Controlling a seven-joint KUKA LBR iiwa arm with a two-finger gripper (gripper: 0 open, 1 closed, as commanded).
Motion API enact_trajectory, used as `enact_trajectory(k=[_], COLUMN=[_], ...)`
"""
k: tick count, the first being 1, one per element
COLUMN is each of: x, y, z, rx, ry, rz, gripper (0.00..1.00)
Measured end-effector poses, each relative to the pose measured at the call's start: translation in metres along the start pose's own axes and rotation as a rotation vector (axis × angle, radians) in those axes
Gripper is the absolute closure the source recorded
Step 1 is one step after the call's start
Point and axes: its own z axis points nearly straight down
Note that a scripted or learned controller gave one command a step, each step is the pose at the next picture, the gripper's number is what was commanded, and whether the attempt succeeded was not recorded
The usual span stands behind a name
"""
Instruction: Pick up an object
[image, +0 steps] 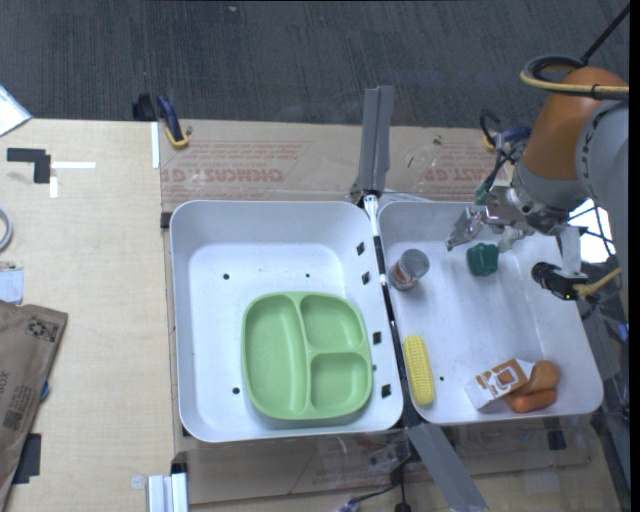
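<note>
Two white bins on your bench: left bin (200, 300) holds a green tray (305, 355); right bin (560, 350) holds the gripper (478, 228), grip state unclear, hanging just above a green object (483, 260) at the far side.

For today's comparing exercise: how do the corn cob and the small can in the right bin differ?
The corn cob is yellow and long; the can is short, round, with a grey top. The corn lies flat near the bin's front; the can sits further back. Both rest against the right bin's left wall.
</note>
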Motion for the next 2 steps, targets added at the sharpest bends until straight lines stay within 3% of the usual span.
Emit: enact_trajectory(k=[1,2], x=[-0.0191,-0.0198], y=[-0.0125,-0.0119], z=[0.0253,0.0155], rx=[0.003,0.001], ry=[0.002,0.001], rz=[-0.137,-0.136], gripper=[0.00,1.00])
